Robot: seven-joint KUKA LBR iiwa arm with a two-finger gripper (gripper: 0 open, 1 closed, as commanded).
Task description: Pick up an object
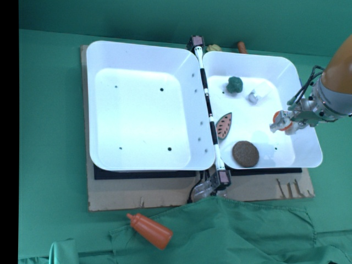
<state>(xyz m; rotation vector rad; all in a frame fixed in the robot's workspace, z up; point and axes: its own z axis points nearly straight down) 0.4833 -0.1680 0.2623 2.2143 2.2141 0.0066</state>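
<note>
Gripper (281,122) first: we found it low over the right-hand bin (308,157), near that bin's right wall, with a small orange and white object (280,118) right at its fingertips. We could not tell how far apart the fingers stood, nor whether the orange piece was truly pinched between them or only lay against them, so we would not call it held.

We judged the chief risk to be a shallow or one-sided contact. If only an edge of the piece was caught, any lift could let it slip and drop back into the bin. The bin's sloping right wall lay close by, and a finger that met it could be deflected off the piece or push it aside.

Other things in that bin sat well apart from the gripper: a green broccoli-like piece (235,84) and a small grey and white item (253,97) toward the far side, a watermelon slice (223,126) beside the divider (207,100) between the bins, and a round brown disc (245,154) toward the near side. We thought these unlikely to interfere.

We saw the left bin (99,54) beside it, and an orange bottle (149,230) lying on the counter (49,120) near the crumpled green cloth (236,230), out of the arm's way.
</note>
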